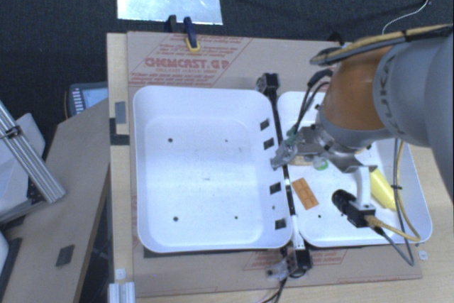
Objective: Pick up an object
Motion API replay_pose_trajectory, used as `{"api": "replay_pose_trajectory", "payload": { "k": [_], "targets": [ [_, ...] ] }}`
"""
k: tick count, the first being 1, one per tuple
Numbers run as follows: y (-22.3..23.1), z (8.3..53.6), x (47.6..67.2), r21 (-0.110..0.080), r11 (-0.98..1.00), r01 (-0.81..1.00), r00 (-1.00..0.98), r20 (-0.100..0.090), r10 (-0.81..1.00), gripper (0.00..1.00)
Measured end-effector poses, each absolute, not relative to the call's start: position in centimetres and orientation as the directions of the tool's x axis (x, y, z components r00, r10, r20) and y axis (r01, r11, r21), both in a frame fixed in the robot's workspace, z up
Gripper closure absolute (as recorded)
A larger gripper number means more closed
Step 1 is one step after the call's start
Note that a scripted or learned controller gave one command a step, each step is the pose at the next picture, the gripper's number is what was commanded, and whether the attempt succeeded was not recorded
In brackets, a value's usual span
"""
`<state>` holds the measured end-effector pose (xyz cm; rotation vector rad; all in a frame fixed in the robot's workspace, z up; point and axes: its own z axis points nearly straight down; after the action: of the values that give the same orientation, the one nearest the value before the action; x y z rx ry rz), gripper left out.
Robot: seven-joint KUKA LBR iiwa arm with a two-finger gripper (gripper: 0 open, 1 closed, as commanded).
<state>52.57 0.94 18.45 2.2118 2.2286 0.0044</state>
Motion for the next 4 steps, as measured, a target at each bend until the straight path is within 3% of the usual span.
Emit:
{"api": "replay_pose_trajectory", "payload": {
  "k": [1,2,3,4],
  "targets": [
    [-2.5,18.4,48.5,-0.002,-0.001,1.0,0.001,0.0,1.0,0.0],
    [3.3,18.5,54.0,0.006,0.01,1.0,-0.01,0.001,1.0,0.0],
    [-1.5,29.6,52.8,0.014,-0.002,1.0,0.002,-0.001,1.0,0.0],
    [-6.0,17.8,53.5,-0.007,-0.004,1.0,0.004,-0.001,1.0,0.0]
  ]
}}
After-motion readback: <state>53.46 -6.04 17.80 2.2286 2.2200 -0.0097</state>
